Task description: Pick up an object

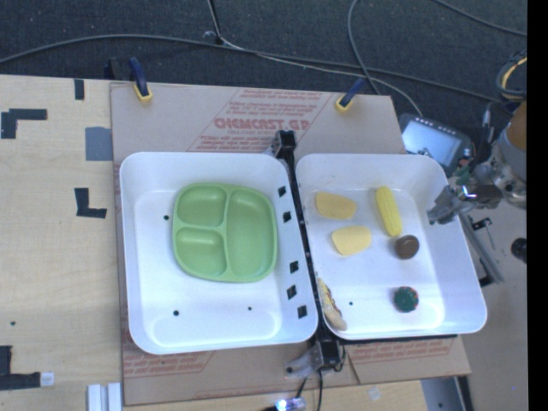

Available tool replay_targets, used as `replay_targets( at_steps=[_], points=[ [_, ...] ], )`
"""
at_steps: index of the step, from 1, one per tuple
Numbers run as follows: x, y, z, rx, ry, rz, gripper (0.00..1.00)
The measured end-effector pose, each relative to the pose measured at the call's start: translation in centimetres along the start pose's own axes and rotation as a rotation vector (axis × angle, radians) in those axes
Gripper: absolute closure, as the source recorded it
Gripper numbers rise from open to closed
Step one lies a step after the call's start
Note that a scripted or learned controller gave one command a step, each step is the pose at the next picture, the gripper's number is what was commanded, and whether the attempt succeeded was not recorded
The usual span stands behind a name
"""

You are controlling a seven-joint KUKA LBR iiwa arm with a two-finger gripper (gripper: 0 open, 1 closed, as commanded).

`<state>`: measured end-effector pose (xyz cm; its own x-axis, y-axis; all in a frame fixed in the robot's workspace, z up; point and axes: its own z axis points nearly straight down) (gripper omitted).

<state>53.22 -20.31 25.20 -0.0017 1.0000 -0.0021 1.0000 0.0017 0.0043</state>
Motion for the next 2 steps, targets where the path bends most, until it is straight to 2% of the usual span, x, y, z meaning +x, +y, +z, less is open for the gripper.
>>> replay_targets(
  at_steps=[1, 2],
  points=[
    [4.6, -0.5, -0.3, 0.005, 0.003, -0.003, 1.00],
    [10.4, 0.0, -0.3, 0.005, 0.003, -0.005, 1.00]
  ],
)
